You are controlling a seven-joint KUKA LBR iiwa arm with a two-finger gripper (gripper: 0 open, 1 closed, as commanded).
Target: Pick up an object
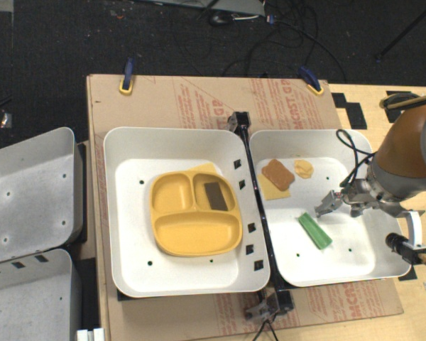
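Reaching in from the right — jaws (331, 203) low, near green block (315, 231)

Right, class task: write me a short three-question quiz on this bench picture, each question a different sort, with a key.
1. True or false: the yellow divided plate lies in the right bin.
2. Which item lies nearest the hand? A) green block B) brown slice C) dark piece on the plate
3. Fill in: the dark piece sits in the plate's upper ____ compartment.

Key: 1 false, it lies in the left bin; 2 A; 3 right.
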